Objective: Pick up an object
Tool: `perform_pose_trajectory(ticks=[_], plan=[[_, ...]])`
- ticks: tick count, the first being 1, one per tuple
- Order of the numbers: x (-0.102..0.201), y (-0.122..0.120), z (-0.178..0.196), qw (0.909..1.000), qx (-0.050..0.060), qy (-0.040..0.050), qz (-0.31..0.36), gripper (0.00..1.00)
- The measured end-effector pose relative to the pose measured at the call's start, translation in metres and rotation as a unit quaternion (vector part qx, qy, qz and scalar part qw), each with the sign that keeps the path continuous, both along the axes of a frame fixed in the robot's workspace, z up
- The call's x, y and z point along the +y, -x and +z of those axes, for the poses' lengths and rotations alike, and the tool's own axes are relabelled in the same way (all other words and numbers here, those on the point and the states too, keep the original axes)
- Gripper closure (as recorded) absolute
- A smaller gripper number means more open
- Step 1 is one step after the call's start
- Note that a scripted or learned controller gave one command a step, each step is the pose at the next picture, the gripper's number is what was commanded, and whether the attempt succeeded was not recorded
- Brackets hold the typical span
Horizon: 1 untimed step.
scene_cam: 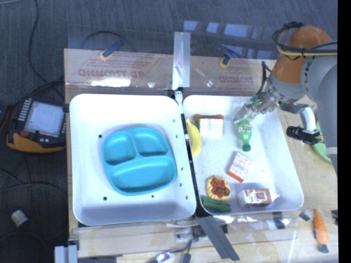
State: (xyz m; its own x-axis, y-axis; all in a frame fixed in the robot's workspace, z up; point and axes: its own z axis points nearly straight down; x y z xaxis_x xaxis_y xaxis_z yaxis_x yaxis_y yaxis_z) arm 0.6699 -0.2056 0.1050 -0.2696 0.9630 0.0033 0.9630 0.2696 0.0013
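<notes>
Boxy carton (255, 196) at bin (285, 163) front; claw (253, 107) over green bottle (244, 134), grip state can't tell.

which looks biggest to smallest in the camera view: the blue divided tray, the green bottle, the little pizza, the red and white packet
1. blue divided tray, by far the largest.
2. green bottle, long and thin.
3. little pizza and red and white packet look about alike, so I won't rank them.
</notes>
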Motion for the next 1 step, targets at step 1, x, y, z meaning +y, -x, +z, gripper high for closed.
perform_pose_trajectory(ticks=[1], plan=[[0.0792, 0.0390, 0.0857, 1.0000, 0.000, 0.0012, 0.003, 1.00]])
